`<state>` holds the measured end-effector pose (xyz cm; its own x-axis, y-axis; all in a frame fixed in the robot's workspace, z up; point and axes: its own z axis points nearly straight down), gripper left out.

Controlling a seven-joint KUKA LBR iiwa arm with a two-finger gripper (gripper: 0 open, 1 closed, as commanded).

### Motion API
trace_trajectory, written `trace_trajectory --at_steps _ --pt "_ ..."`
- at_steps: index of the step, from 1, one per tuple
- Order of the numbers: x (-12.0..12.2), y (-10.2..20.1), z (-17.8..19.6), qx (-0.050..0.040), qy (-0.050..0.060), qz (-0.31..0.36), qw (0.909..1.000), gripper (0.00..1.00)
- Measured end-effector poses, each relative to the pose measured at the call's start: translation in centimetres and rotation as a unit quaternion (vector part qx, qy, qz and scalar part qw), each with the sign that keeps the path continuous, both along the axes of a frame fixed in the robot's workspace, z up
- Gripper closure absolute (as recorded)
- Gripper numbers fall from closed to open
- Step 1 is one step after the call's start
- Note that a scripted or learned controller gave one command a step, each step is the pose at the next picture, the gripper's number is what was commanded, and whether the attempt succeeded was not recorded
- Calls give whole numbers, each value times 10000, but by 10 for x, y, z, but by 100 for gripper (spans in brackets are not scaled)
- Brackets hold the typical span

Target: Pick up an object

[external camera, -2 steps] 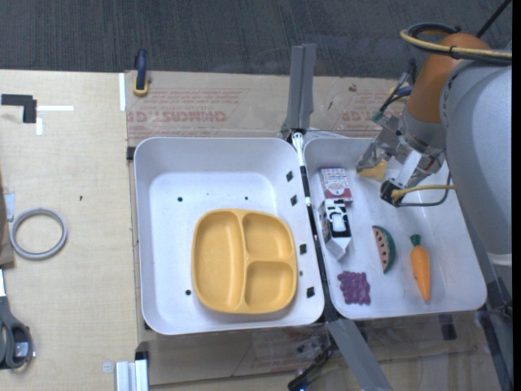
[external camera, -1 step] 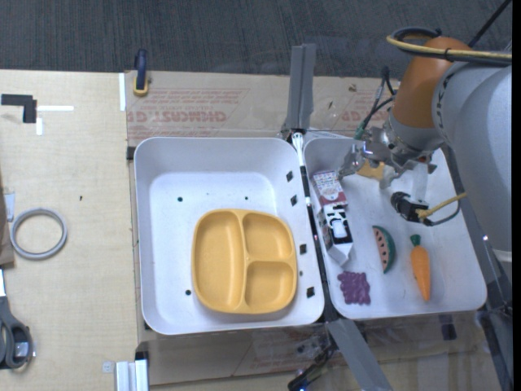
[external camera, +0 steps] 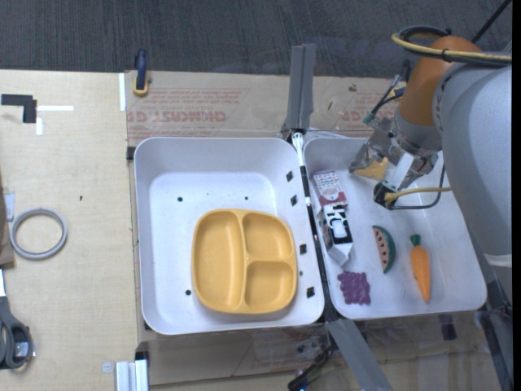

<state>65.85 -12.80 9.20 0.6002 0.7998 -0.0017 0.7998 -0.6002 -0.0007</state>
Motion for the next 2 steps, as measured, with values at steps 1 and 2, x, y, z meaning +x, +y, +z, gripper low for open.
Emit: trace_trajectory --at_steps 1,2 --pt "-20 6 -1 -5 13 -3529 9357 0" --pt "-7 0 0 -5 3 -3530 9356 0"
